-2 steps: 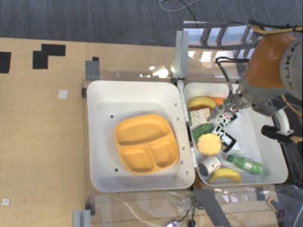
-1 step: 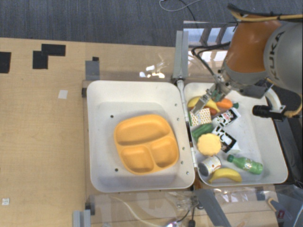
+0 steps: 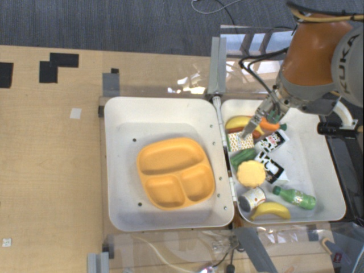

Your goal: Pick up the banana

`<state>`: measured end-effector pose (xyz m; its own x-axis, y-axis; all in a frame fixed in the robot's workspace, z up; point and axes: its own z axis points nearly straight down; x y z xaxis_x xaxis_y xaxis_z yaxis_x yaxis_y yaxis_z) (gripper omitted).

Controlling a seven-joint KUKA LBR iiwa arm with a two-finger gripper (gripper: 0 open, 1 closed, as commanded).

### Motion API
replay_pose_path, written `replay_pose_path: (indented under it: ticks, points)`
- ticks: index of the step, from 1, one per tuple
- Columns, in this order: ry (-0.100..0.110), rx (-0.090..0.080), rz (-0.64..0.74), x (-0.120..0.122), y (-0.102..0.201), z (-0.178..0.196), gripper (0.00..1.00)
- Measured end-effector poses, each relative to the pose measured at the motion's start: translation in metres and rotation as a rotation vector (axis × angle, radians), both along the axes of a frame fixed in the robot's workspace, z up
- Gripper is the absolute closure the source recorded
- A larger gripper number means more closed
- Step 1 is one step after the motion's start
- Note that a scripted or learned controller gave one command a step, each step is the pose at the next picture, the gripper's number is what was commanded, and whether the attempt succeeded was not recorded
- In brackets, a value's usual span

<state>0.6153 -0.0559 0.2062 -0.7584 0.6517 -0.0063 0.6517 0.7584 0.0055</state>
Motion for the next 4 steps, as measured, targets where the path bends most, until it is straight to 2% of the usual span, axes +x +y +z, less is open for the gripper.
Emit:
replay_pose_path:
  ticks: [1,2,3,4]
  points:
    - [-0.005,-0.003,0.351,0.029,-0.027,-0.108,0.0]
    - [-0.003,-0.003,0.437,-0.003,0.032,-0.018,0.0]
    - [0.0,-0.004,0.669,-0.044,0.025,-0.02,0.0]
    - [-0.002,-0.004,0.614,0.006,0.049,-0.02,0.0]
